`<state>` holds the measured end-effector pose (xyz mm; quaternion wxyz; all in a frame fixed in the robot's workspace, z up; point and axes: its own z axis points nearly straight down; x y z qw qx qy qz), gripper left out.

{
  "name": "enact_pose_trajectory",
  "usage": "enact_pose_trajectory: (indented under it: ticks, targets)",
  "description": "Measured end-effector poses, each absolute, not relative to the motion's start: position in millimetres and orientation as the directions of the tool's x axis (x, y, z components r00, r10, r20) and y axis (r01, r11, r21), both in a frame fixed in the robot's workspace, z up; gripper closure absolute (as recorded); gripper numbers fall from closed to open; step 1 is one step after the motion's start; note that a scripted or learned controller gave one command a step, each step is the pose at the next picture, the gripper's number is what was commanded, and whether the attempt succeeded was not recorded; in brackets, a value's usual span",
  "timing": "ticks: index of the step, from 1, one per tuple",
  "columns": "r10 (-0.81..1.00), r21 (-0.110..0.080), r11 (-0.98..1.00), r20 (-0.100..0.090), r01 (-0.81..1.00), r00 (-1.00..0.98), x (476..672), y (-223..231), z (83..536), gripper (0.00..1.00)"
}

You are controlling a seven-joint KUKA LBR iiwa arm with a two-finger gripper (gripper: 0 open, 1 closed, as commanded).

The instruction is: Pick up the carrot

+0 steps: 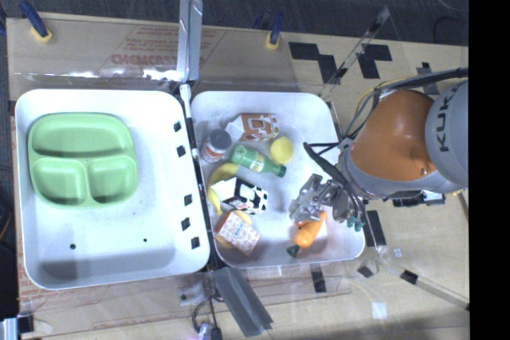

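The gripper [313, 207] hangs right over the carrot [307, 233], at about five o'clock in the right bin [335, 119]. This looks like the grabbing step. Whether the gripper is apart or together is too hard to tell; next it must squeeze and lift.

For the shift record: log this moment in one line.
gripper above carrot | carrot lying in right bin, front right corner | lift not yet seen

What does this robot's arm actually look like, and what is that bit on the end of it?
The arm is grey, with black lettering on its shell and a big rounded orange band above the wrist. Dark cables loop around that band. At its end sits a small gripper of bare grey metal, a cluster of thin fingers and brackets, with small teal parts on the mount behind it.
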<state>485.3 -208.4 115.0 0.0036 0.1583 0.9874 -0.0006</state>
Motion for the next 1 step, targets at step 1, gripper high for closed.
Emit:
enact_pose_trajectory:
  ticks: [1]
  targets:
    - [0.313,0.000,0.950,-0.007,0.313,-0.950,485.3,-208.3,115.0,0.00]
